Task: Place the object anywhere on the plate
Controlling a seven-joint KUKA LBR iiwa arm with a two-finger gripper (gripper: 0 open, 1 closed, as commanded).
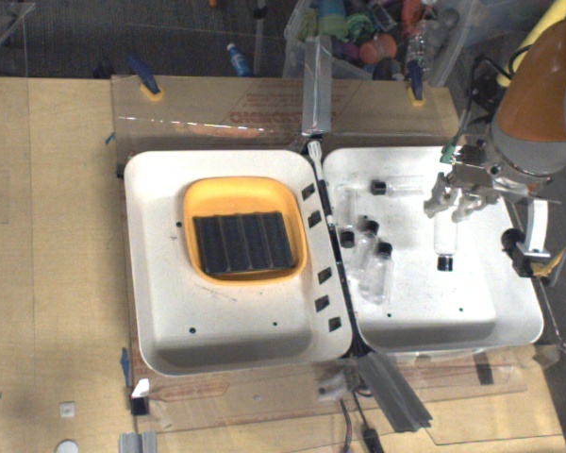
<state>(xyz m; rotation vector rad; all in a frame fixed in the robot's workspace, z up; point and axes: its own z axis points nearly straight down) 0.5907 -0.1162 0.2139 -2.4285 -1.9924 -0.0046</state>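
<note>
Since the small clear bottle looks light, stiff and slippery, its body is best gripped, while the tool's state cannot be told.

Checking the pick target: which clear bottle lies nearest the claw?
The clear bottle with its black cap pointing down-view, just below the claw; the others cluster by the divider.

Grey arm with orange band runs off the right edge; small clear black-capped bottles blur into the white bin.

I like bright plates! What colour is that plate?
Yellow-orange, seen in the camera view: the plate under a dark ridged block.
</note>
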